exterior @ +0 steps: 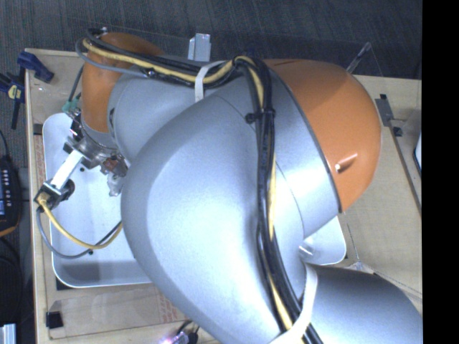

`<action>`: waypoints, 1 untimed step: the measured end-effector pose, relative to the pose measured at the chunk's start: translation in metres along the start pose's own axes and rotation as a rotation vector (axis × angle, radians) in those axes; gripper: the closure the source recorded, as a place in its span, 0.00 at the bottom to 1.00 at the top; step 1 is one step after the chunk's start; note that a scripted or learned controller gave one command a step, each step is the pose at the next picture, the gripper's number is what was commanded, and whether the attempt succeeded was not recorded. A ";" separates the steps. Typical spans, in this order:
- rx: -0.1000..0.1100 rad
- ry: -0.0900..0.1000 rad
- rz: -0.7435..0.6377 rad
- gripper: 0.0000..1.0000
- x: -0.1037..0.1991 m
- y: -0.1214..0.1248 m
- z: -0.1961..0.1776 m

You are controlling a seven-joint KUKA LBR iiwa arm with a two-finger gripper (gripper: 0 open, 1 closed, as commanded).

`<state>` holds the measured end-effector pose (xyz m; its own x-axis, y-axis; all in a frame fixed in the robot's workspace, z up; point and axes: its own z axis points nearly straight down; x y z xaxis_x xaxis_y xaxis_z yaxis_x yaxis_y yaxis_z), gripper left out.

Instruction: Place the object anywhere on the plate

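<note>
Arm (237, 192) covers most of bench, wrist over left white bin (57, 192). Gripper (111, 174) low above bin floor; finger state cannot be told. Yellow cable (79, 244) loops across bin.

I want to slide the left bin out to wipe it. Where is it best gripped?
Probably by the bin's rim at its lower-left corner, coming from the view's left. That raised lip is bare there, while the arm covers the right part and a yellow cable loops across the middle.
</note>
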<state>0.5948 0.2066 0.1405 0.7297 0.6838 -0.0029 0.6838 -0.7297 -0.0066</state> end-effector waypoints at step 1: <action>-0.003 0.001 -0.082 0.00 -0.036 0.020 -0.087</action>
<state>0.5822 0.1672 0.2272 0.6715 0.7410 -0.0010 0.7410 -0.6715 -0.0040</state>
